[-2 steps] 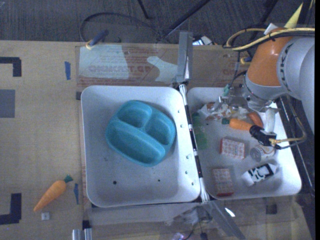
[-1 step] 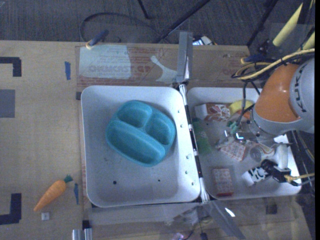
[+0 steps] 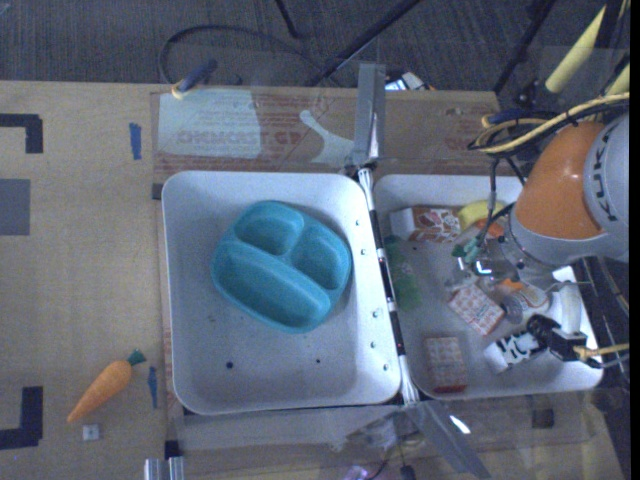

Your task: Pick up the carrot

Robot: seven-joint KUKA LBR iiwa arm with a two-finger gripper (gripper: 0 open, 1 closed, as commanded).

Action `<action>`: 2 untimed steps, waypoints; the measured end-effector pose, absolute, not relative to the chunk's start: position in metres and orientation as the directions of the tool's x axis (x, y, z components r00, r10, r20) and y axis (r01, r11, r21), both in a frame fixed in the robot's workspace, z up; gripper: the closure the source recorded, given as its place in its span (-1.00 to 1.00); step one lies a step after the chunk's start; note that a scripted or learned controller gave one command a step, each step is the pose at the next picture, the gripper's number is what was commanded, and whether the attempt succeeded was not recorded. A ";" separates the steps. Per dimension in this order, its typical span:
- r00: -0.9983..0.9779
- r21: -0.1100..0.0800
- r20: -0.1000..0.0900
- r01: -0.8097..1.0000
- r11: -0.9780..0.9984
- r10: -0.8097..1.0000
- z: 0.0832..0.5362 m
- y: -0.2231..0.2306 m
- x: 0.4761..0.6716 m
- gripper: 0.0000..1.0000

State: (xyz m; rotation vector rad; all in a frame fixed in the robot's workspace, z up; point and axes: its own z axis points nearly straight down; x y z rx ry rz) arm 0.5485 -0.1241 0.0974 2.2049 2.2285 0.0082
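A: Carrot [image 3: 100, 389]?
B: On the bench, left of the left bin [image 3: 185, 298], outside both bins
A: Gripper [image 3: 487, 264]?
B: Low over right bin [image 3: 420, 368] clutter; grip can't tell
A: Left bin?
B: Blue divided plate [image 3: 282, 264]

You have open counter [image 3: 80, 298] all around the carrot [image 3: 101, 388], which lies outside the left bin [image 3: 185, 368], just beside its wall. That bin's blue divided plate [image 3: 282, 264] sits mid-floor. The right bin [image 3: 440, 390] is crowded with small items beneath the arm [image 3: 565, 193].
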 end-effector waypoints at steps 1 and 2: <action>-0.007 0.010 -0.001 1.000 0.007 1.000 0.107 -0.125 0.549 1.00; -0.008 0.010 -0.001 1.000 0.008 1.000 0.107 -0.125 0.549 -1.00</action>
